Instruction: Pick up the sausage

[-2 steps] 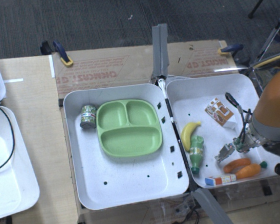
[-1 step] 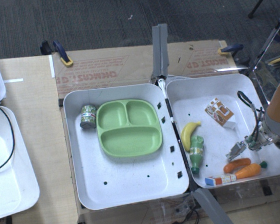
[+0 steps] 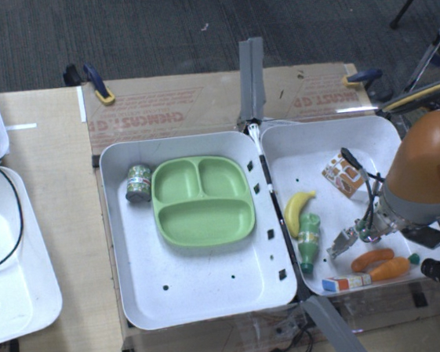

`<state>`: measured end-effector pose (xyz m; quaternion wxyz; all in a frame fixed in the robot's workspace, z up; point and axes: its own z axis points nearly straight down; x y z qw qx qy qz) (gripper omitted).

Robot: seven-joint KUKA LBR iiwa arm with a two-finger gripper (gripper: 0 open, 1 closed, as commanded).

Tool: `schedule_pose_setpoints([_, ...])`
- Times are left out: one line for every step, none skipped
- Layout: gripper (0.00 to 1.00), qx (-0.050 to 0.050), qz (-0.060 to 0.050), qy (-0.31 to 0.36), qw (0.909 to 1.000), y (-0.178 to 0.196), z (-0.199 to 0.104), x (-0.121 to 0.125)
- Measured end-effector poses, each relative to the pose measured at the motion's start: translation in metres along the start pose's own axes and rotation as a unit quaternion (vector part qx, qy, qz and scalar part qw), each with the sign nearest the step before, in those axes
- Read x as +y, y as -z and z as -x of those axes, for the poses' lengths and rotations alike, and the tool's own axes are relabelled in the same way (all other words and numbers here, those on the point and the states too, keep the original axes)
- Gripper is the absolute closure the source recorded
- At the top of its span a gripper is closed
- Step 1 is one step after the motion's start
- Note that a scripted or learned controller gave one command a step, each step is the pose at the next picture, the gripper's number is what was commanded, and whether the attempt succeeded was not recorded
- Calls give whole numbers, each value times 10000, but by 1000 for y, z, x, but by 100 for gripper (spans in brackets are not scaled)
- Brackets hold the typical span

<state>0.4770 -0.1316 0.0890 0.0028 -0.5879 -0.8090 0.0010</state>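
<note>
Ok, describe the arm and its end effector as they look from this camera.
The arm is a bulky rounded body, grey with a broad orange band above the wrist. Thin black cables run along the wrist section toward the tool. The end effector is a small silver-grey metal piece, much slimmer than the arm's body. No lettering or markings on it can be read at this size.

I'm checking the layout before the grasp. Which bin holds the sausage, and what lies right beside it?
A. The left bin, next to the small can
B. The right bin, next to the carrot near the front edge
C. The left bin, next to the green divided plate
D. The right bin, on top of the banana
B: the sausage lies in the right bin, near its front wall, just above and beside the carrot, apart from the banana.
</note>
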Motion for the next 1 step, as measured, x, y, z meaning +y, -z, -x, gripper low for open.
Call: schedule_pose_setpoints([0,-12,10,-35,10000,1,40,-13])
